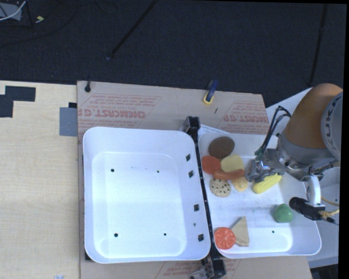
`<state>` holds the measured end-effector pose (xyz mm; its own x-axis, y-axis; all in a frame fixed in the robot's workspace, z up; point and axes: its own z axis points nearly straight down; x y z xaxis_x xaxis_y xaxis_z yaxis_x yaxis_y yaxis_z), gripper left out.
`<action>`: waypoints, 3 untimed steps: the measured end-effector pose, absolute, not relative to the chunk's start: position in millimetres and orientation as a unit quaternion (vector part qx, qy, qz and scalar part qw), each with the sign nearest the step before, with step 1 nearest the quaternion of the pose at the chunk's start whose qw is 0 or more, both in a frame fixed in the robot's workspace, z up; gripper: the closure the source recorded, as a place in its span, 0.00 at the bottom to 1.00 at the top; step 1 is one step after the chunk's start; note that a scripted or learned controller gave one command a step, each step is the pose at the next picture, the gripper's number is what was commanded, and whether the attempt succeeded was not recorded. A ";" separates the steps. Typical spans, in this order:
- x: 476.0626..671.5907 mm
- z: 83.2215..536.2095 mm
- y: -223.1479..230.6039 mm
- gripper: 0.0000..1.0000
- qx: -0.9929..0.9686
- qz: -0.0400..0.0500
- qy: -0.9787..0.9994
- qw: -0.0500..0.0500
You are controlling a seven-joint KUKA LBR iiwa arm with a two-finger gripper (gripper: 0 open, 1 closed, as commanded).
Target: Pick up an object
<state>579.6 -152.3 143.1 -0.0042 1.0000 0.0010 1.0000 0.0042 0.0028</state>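
The gripper (258, 169) sits low in the right bin (308, 249), beside the corn (266, 183); I cannot tell its state. Centre over the corn before closing.

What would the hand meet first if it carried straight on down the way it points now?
Probably the yellow corn cob lying right under the hand; depth from this slanted view is uncertain.

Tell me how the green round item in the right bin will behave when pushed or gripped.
The green round item looks ball-like, so a push would probably send it rolling across the right bin. Its surface looks smooth, so it may slip from a pinch. It lies apart from the other pieces, so a nudge should disturb little else.
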 end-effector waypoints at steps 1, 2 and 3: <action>629.9 300.9 -151.3 1.00 0.706 0.005 0.708 0.008; 645.7 445.1 -103.2 1.00 0.705 0.005 0.709 0.006; 621.5 544.7 -95.1 1.00 0.707 0.003 0.707 0.003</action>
<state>621.5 -95.1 544.7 -0.0009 1.0000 -0.0003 1.0000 0.0009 0.0079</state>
